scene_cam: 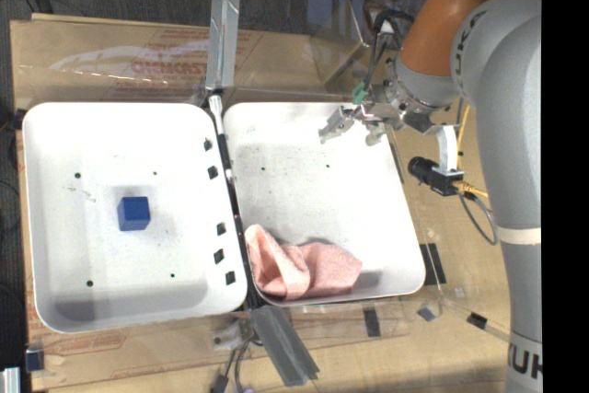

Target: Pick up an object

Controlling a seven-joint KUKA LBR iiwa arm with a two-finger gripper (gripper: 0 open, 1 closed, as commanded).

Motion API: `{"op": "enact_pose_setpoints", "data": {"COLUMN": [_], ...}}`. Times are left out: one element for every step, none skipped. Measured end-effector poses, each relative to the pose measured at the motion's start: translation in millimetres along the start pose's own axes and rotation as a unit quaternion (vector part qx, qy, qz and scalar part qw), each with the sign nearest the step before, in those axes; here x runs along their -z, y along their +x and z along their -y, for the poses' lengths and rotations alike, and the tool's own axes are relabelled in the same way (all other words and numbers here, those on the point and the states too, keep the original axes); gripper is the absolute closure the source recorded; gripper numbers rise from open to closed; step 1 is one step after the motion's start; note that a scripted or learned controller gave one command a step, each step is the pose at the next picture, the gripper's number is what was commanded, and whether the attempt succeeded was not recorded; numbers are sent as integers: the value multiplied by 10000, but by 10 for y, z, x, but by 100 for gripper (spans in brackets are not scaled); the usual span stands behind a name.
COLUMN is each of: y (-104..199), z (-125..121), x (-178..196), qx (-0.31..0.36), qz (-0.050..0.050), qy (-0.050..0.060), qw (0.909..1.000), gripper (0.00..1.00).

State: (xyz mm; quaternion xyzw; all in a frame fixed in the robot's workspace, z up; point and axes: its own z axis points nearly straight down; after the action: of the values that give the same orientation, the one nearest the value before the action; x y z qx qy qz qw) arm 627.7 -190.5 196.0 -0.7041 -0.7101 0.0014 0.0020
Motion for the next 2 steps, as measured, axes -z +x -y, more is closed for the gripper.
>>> {"op": "enact_pose_setpoints", "data": {"y": [-174, 71], "z": [-4, 1087], "x": [-1041, -1049], "qx": [-1097, -496], "qz": [-3, -7], "qy": [-11, -1], "qw": [9940, 9988], "gripper": [0, 0]}}
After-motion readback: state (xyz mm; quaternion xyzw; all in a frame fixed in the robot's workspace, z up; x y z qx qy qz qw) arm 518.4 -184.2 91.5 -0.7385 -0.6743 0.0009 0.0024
